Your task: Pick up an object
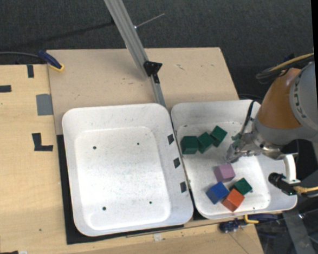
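On the pale wooden desk, two shallow white bins sit side by side, and the right bin serves here as the landmark. Touching its left wall is the left bin, a speckled white tray with four small dark dots on its floor. Both rest on a dark mat whose edge shows along the left bin's outer side and front. Beyond the desk's far edge the floor is dark grey carpet. A slanted metal rail runs down from the top of the view to the gap between the bins, ending in a small black bracket. Far to the left of the right bin, black tape marks and a grey patch lie on a lighter board, and a blue-and-yellow clamp sits near the desk's back corner.

Inside the right bin, three green blocks cluster in a row near its middle. Toward its front lie a lilac block, a blue block, an orange block and one more green block, packed close together.

The arm, grey with an orange band, reaches over the right bin's right wall. Its gripper hangs low just above the lilac block, between it and the green row. How far apart the jaws stand cannot be made out, and no block is seen between them.
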`<state>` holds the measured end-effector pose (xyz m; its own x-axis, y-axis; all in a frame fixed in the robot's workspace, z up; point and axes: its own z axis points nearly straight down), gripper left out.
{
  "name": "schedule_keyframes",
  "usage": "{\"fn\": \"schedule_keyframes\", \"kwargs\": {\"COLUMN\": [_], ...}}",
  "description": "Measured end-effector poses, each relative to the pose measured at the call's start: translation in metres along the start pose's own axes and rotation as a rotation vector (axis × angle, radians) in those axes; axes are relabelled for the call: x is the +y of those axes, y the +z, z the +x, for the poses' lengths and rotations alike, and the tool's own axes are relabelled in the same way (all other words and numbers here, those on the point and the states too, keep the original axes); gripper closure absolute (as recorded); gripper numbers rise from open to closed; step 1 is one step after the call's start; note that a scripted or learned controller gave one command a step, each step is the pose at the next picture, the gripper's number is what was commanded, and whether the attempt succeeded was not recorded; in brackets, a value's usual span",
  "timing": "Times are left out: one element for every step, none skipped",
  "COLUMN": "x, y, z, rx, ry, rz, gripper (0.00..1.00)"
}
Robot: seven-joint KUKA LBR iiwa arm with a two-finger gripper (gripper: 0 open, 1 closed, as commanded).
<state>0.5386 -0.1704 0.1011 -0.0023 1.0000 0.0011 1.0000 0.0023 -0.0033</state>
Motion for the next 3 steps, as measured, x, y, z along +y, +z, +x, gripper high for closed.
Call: {"fn": "schedule_keyframes", "kwargs": {"x": [0.004,0.008,0.009], "y": [-0.057,-0.107,-0.160], "z": [0.010,0.020,0.020], "rx": [-0.002,-0.002,-0.003], "ry": [0.000,-0.001,0.000], "rz": [-0.008,-0.008,-0.008], "gripper": [1.00,1.00,1.00]}}
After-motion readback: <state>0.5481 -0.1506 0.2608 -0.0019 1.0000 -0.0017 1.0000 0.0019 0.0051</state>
